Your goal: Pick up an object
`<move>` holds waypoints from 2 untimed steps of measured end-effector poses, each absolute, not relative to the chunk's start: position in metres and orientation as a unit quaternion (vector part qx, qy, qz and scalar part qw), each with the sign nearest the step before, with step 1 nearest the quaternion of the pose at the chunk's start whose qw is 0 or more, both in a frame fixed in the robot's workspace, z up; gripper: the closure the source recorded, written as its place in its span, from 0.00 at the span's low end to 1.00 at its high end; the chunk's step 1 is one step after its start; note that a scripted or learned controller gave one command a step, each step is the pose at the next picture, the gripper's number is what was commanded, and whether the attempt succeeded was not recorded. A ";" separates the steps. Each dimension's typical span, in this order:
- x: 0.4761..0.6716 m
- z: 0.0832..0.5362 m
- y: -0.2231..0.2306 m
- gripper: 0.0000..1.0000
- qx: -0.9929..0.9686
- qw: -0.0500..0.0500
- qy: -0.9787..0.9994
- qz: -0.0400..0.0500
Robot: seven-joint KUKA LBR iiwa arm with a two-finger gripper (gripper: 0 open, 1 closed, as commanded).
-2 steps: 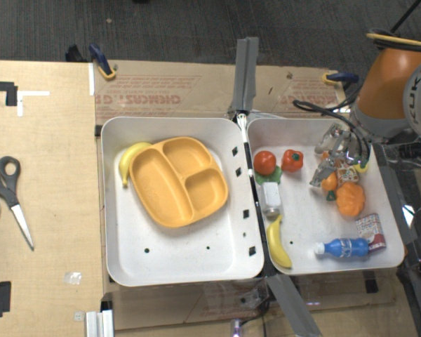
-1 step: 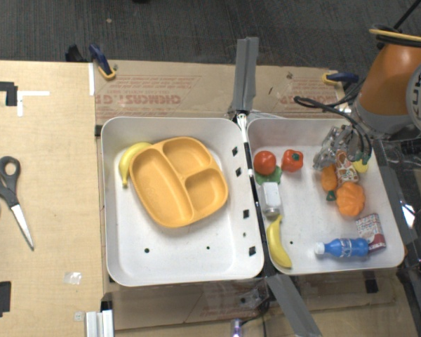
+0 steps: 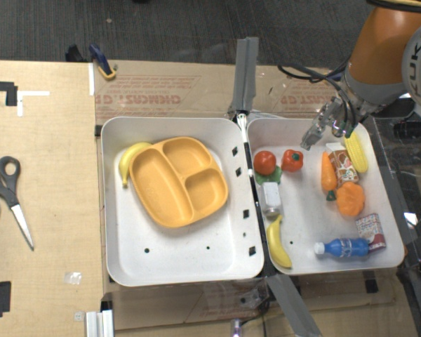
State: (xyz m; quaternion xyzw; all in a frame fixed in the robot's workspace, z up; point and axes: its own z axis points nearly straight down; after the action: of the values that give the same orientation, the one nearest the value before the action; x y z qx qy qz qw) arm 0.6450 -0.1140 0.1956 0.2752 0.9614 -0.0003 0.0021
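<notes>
While upright, corn cob [image 3: 356,153] runs lengthwise near end effector [image 3: 321,128].

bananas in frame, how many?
2. One banana lies in the left bin, tucked against the yellow plate's left edge. The other banana lies in the right bin, near its front-left corner. The plate partly hides the first.

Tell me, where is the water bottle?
The water bottle lies on its side near the front edge of the right bin, just right of a banana and below the orange.
</notes>
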 end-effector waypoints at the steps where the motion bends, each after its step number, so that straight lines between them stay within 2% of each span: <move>1: 0.600 0.092 -0.122 1.00 0.136 0.001 0.991 0.000; 2: 0.561 0.092 -0.098 1.00 0.127 0.000 0.992 0.000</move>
State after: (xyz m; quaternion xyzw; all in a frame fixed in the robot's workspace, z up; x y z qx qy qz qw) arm 0.5609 -0.0982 0.0917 0.1271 0.9919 0.0001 0.0005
